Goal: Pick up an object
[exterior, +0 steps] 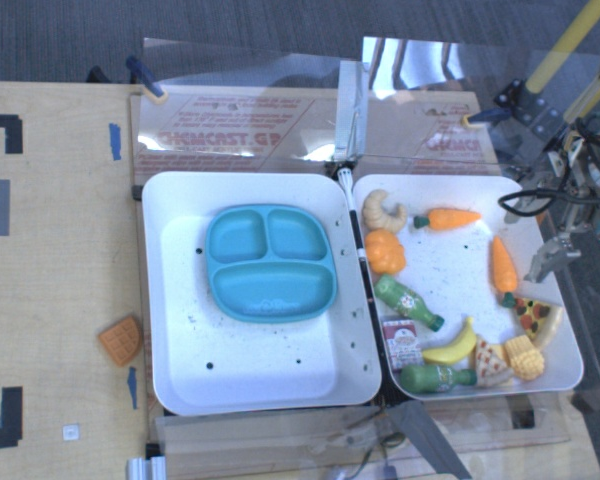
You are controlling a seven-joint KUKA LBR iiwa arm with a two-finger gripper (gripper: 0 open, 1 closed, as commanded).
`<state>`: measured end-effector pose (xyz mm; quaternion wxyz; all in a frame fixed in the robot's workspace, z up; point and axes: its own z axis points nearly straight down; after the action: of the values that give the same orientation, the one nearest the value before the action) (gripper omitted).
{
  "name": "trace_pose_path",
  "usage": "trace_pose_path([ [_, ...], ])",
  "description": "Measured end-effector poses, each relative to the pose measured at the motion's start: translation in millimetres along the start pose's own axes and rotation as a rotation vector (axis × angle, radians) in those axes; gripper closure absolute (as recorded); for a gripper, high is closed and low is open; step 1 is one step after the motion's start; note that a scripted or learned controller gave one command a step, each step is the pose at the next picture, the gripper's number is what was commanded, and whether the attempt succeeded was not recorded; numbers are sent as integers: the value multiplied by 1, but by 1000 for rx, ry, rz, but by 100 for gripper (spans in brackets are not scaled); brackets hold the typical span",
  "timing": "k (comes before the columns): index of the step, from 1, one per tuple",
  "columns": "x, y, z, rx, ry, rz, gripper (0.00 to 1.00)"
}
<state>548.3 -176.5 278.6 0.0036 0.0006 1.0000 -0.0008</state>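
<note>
The gripper (553, 259) hangs over the right rim of the right bin (450, 190), just beside an upright carrot (503, 265); whether it is apart or together I cannot tell. Most toys crowd the bin's edges. A second carrot (450, 218) and a croissant (383, 208) lie near the far wall. An orange pepper (384, 253) and a green bottle (408, 303) lie along the left wall. A banana (453, 346), a corn cob (525, 356) and a pizza slice (536, 315) lie by the near right corner. The bin's middle floor is open. The left bin (170, 268) holds a blue divided plate (271, 263) with bare floor around it.
</note>
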Motion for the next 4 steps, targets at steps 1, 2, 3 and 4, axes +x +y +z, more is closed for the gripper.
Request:
trace_pose_path([
  [1, 42, -47, 146, -3, 12, 22, 0],
  [2, -3, -47, 190, 1, -3, 98, 0],
  [3, -40, -46, 191, 2, -5, 71, 0],
  [4, -45, -46, 175, 7, -21, 69, 100],
])
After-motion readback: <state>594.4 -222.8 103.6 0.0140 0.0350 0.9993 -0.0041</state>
